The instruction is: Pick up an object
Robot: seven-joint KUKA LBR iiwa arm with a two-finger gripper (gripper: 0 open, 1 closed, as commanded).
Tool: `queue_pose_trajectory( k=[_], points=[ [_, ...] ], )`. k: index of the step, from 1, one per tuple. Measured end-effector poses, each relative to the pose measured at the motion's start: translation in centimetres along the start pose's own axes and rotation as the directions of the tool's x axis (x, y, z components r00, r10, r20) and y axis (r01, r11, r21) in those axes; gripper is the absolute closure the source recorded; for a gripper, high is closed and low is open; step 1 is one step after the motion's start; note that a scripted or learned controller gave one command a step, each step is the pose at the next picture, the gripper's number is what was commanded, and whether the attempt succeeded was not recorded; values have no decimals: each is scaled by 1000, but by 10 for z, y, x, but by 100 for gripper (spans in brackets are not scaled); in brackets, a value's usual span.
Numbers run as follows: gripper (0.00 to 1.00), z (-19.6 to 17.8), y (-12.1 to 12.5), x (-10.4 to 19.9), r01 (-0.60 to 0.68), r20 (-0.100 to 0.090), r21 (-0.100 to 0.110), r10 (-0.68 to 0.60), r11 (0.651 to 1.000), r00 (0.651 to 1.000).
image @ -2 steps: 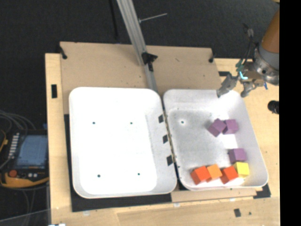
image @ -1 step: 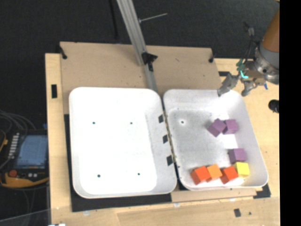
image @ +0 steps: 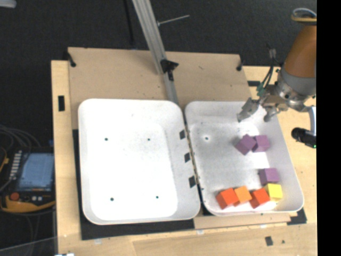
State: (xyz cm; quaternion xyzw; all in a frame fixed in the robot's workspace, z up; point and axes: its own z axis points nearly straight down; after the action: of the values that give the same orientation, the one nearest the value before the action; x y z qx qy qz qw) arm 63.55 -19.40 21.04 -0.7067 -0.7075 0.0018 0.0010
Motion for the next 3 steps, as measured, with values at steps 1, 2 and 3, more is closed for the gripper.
queue_pose_trajectory(
  k=[1, 2, 3],
  points=[
    [0, 43, -5, -1, -2, 1, -1, 2, 1000, 1000],
    [0, 88, -9, 6, -3, 0, -4, 3, 1000, 1000],
    [100, 74, -8, 4, -7, 2, -11, 7, 1000, 1000]
  ],
)
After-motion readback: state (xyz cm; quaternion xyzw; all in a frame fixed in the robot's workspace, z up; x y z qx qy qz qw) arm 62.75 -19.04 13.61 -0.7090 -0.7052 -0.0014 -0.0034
